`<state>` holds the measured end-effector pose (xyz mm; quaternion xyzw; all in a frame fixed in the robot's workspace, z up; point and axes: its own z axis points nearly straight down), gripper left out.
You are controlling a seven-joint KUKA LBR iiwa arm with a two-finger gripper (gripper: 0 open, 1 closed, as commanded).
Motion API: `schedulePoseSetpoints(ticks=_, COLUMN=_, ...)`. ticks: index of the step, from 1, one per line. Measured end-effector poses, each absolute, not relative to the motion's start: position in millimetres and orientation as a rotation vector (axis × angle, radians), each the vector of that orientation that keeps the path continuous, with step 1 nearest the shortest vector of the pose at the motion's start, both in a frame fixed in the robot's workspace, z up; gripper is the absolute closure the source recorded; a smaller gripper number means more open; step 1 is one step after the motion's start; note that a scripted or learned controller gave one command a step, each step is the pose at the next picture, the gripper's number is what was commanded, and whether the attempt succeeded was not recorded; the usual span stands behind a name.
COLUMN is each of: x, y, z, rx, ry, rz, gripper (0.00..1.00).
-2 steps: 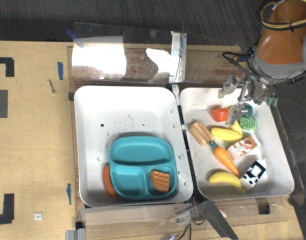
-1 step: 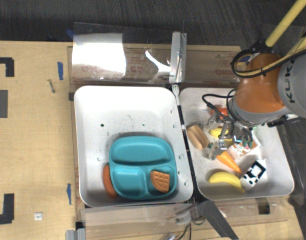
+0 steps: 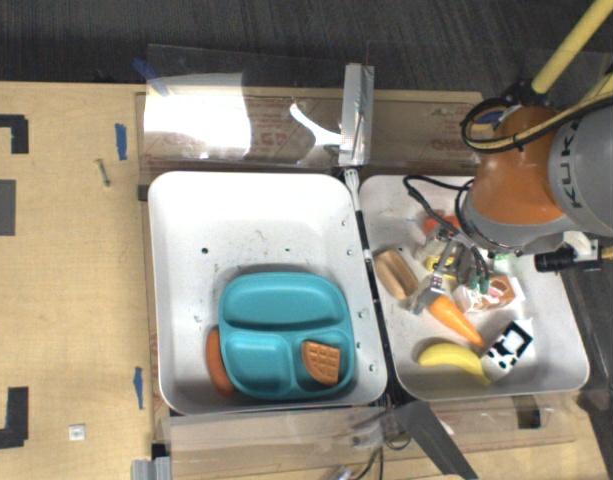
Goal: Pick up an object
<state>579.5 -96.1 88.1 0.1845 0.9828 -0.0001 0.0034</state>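
Several toys in lower-right bin (image 3: 561, 373); gripper (image 3: 438, 286) hangs over them, finger state unclear. Carrot (image 3: 454, 318) just below-right, long axis diagonal toward lower right.

- One fixed camera sits above the bench (image 3: 56, 268), looking down at a slant.
- Both white bins fit in frame: left bin (image 3: 176, 208), right bin (image 3: 566, 358).
- The arm (image 3: 546, 178) enters from the right.

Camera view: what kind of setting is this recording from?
Probably a robot-grasping test bench in a lab: two white bins side by side, toy food such as a banana and carrot, and a KUKA arm reaching in.
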Motion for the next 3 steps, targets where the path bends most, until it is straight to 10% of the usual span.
schedulePoseSetpoints(ticks=1, x=525.5, y=-102.1, z=88.5, rx=0.726, ry=3.047, rz=0.002, gripper=0.0)
schedulePoseSetpoints(ticks=2, x=527.0, y=-100.7, z=99.6, rx=0.721, ry=3.046, rz=0.004, gripper=1.0)
schedulePoseSetpoints(ticks=3, x=482.7, y=-59.7, z=218.1, rx=0.674, ry=3.057, rz=0.003, gripper=1.0)
